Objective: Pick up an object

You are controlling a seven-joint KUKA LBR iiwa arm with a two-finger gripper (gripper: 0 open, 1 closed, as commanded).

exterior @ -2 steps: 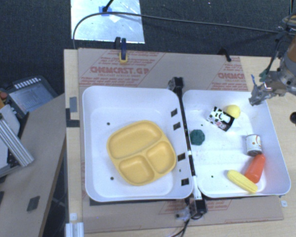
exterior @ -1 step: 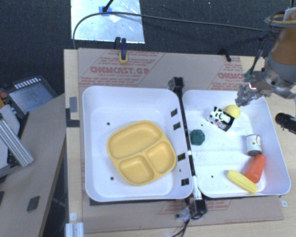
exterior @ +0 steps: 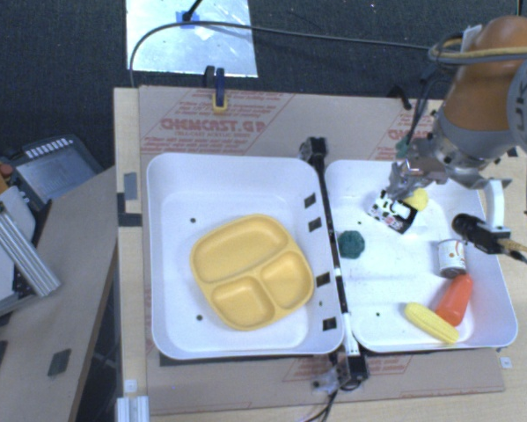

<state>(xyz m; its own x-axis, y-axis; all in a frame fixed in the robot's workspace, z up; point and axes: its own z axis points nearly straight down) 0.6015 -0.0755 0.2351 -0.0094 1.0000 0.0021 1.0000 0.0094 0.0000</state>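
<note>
Grey arm's gripper (exterior: 402,185) is hovering low over the little black-and-white object (exterior: 388,211) and yellow piece (exterior: 416,200) in your right bin (exterior: 496,323), but you can't tell if it's clenched or released, too blurry.

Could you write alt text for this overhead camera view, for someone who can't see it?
A robot arm's gripper hangs over small toys in the right bin, above a black-and-white toy. The left bin holds a yellow divided plate.

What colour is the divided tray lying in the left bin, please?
Pale yellow; the divided tray shows best in the camera view.
</note>
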